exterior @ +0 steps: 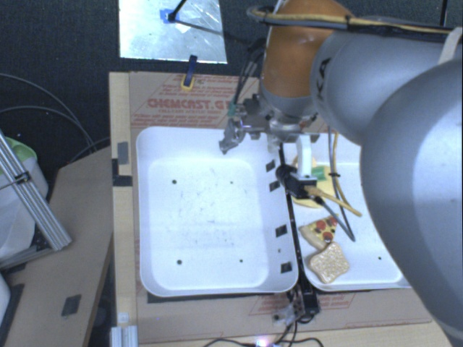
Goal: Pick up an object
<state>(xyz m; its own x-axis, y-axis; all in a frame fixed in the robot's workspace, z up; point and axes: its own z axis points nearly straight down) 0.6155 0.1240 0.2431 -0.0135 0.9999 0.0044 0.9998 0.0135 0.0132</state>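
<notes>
Pizza slice (319,231) and cracker (330,263) in right bin (377,267); end effector (228,142) over far rim of left bin (202,215), grip unclear.

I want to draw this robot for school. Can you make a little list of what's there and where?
left bin: white, shallow
right bin: white, holds toy food
hand: above the left bin's far rim
pizza slice: right bin, near the divider
bread piece: in front of the pizza slice
yellow thing: behind the pizza slice

in the right bin (377,264) a toast piece (331,263) lies just before a pizza slice (320,231).
</notes>
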